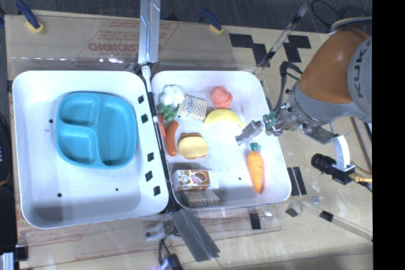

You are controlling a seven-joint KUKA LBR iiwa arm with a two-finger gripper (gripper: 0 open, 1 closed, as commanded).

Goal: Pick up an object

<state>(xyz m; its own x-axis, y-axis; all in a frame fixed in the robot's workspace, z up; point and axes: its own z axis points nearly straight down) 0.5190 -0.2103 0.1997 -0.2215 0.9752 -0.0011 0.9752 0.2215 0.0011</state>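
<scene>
Looking down, camera view: desk (354, 212) w/ two white bins side by side.
Arm: grey w/ orange band (335, 66), reaching in from right, over right edge of right bin (269, 88).
End effector (250, 131): low over right bin, just above the carrot's green top and beside yellow fruit; touching nothing that I can make out. Open or clenched: can't tell, too small & blurred.
Carrot (255, 169): near right wall of right bin, lying lengthwise, green top toward end effector.
Yellow fruit (222, 117): mid bin, just left of end effector.
Pink item (221, 97): back of bin, behind yellow fruit.
Bun-like item (192, 145): centre-left, beside a second carrot (171, 136) along left wall.
White veg (170, 95): back-left corner; patterned packet (192, 107) next to it.
Small carton (192, 179): front-left of right bin.
Left bin (38, 199): holds blue divided tray (98, 128), 3 compartments.
</scene>
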